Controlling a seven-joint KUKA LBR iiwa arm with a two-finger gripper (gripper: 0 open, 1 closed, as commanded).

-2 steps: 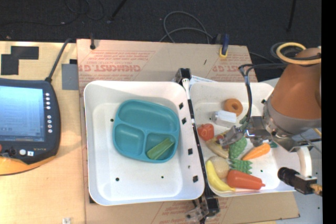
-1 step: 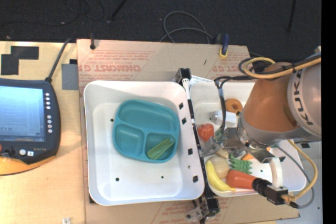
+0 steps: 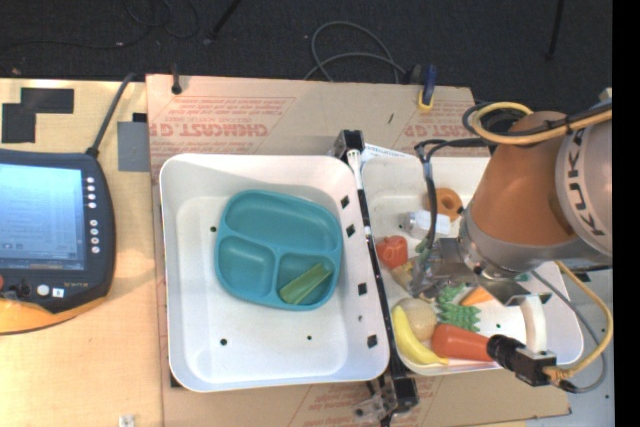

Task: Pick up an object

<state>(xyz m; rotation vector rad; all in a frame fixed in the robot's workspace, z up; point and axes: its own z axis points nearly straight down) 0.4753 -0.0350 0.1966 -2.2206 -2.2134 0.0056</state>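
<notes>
The right bin [image 3: 400,177] holds a pile of toy food: a red tomato-like piece [image 3: 392,249], a yellow banana [image 3: 412,339], a pale round piece [image 3: 420,318], an orange-red carrot [image 3: 461,343], a green leafy piece [image 3: 460,317] and an orange ring [image 3: 449,203]. My gripper [image 3: 432,273] reaches down into this bin from the right, its dark fingers sitting just right of the red piece and above the pale round piece. The arm's orange band and wrist cover the bin's right half. Nothing visibly sits between the fingers.
The left bin [image 3: 190,315] carries a teal divided plate [image 3: 262,235] with a green piece [image 3: 306,283] in its lower right compartment. A tablet-like screen [image 3: 45,225] lies left of the bins. Cables loop over the right bin's far edge.
</notes>
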